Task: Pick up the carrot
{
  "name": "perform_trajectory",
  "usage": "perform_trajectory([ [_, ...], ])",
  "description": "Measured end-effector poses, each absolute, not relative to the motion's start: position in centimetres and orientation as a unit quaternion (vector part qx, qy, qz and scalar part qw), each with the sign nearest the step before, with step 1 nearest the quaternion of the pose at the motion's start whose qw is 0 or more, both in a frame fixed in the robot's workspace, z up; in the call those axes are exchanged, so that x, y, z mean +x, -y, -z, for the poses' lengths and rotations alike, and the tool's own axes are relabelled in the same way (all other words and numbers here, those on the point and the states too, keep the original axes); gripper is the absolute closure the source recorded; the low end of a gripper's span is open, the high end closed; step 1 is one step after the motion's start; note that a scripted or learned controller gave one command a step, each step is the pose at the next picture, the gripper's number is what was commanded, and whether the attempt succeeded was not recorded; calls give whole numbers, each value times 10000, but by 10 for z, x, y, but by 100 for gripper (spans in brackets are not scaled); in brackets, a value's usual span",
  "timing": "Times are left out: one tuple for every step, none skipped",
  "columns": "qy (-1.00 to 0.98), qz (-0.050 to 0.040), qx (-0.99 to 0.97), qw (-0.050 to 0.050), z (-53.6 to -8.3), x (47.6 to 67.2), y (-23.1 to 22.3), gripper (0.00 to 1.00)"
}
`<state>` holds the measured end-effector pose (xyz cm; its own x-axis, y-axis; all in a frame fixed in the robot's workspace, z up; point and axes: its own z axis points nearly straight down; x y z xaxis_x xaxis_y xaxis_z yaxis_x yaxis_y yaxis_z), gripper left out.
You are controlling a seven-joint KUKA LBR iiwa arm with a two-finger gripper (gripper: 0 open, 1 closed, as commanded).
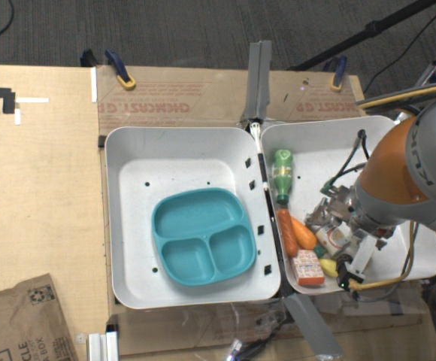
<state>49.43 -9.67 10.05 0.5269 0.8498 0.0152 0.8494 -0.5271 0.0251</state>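
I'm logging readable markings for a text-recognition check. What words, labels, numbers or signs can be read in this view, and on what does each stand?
"CHEMCAST", red print seen upside down, on the cardboard sheet behind the bins; the line under it is too blurred.
"CLE", with a recycling sign, on the cardboard box at bottom left.
Label on the green bottle: too small to read.
Print on the small red-and-white packet beside the carrot: too blurred.
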Motion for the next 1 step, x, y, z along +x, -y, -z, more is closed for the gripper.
perform_trajectory([
  [-4857,-128,8740,63,-110,496,97,100],
])
